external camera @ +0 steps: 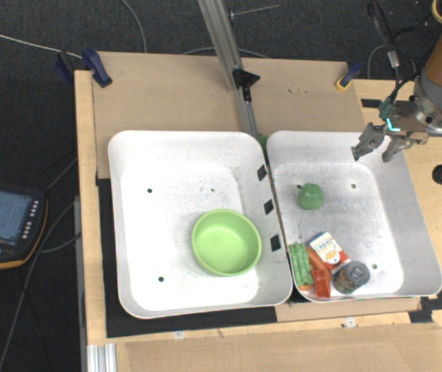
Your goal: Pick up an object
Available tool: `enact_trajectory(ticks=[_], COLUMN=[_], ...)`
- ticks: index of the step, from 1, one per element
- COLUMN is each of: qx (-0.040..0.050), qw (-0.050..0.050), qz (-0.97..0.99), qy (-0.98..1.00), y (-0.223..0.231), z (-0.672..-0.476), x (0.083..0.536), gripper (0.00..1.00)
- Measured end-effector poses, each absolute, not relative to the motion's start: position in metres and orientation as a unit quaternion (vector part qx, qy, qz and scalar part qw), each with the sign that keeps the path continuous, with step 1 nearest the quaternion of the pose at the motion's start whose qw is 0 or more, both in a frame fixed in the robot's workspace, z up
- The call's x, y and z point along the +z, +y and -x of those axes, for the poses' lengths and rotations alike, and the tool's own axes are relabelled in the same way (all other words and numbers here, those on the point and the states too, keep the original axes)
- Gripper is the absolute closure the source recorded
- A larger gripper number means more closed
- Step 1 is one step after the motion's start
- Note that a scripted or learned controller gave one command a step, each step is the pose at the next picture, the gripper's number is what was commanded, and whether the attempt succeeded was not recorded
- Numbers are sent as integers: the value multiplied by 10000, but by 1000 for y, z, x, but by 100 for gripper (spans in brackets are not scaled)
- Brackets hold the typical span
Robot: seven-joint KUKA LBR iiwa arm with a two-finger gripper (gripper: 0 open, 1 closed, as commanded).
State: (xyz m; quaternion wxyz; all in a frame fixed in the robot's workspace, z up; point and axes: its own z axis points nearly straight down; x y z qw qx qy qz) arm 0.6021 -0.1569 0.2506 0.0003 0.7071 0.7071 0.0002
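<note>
My gripper (pixel 379 147) hangs over the far right corner of the right bin (pixel 407 208), its two fingers spread apart with nothing between them. Below and to its left a small green round object (pixel 310 197) lies on the bin floor. At the bin's near edge sit a small white and orange carton (pixel 326 247), a red and green packet (pixel 308 270) and a dark round can (pixel 351 277), packed close together. A light green bowl (pixel 226 242) rests in the left bin (pixel 151 208), near its right side.
A slanted metal pole (pixel 225 45) runs down to the gap between the bins. Black clips (pixel 268 205) line the divider. A handheld pendant (pixel 4 217) lies left of the bench. Blue clamps (pixel 95 65) hold the board's far corners.
</note>
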Motion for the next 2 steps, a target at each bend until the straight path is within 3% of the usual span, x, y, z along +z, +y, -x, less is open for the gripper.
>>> enact_trajectory(ticks=[1, 2], qx=[2, -11], qw=[3, -16], qz=[-7071, -7072], qy=[7071, 7070], y=[-157, -163], z=[-602, -594], x=[251, 200], gripper=[0, 0])
